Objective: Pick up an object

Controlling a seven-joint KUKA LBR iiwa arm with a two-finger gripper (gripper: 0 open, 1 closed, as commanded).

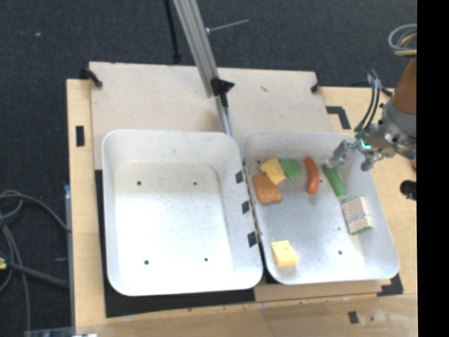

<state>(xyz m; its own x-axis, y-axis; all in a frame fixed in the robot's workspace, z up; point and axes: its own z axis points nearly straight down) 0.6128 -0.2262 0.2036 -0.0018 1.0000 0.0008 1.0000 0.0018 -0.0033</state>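
The right bin [379, 255] holds several small objects. A yellow block [273, 170], a green piece [292, 168] and a brown piece [267, 189] cluster at its far left. An orange-red sausage shape [311, 176] and a green stick [336, 180] lie near the middle. A speckled sponge [357, 215] rests at the right and a yellow cube [284, 253] at the front. My gripper [356, 156] hovers over the bin's far right corner, just above the green stick's far end. It is open, with nothing between its fingers [341, 152].
The left bin [112, 188] sits beside the right one, their walls touching along the middle. A slanted aluminium post [196, 37] rises behind the bins. Cables [21, 216] lie on the floor at the left.
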